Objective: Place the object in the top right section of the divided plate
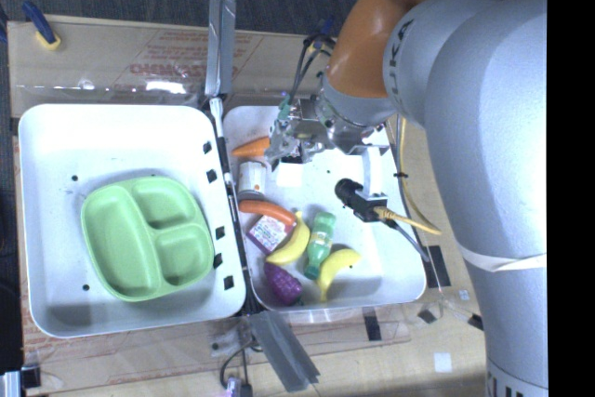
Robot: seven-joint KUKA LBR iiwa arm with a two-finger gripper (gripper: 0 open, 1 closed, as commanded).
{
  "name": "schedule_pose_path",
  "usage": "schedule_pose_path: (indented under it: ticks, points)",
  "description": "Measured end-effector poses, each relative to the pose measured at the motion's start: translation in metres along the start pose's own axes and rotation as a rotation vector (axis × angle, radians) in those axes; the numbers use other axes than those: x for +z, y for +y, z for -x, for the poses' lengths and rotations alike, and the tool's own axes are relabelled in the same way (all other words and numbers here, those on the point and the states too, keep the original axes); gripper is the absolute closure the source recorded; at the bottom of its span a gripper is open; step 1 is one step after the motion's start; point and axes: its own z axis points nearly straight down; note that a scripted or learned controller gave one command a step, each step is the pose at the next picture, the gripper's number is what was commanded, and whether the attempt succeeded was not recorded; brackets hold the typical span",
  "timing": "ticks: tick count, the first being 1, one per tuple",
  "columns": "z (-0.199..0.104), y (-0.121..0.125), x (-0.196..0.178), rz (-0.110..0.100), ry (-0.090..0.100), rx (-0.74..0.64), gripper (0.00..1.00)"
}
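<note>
Right now the arm (446, 107) reaches in from the right of the frame and hangs over the upper part of the right bin (404, 279), with the gripper (296, 137) low above the bin's upper left corner. Whether it is open or closed cannot be told from this angle, and nothing can be seen caught in it.

Just left of the gripper lies an orange carrot (249, 147), with a small white jar (250, 176) below it. Further down the bin sit a red and orange piece (267, 210), two bananas (294, 244), a green bottle (321, 237) and a purple item (284, 284), all crowded together and touching.

Which of these is the object to move is not clear; the carrot is nearest, so it is the likely pick. The green divided plate (112, 246) waits in the left bin (46, 144), well apart from the gripper, with bare sections.

To do this step well, the gripper should come down squarely across the carrot's narrow width, clear of the bin wall and the jar, then lift high enough to pass the divider between the bins.
</note>
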Motion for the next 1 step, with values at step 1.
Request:
schedule_pose_path:
  ticks: [1]
  points:
    - [-0.0380,0.0061,-0.0543,0.001,-0.001,-0.112,1.00]
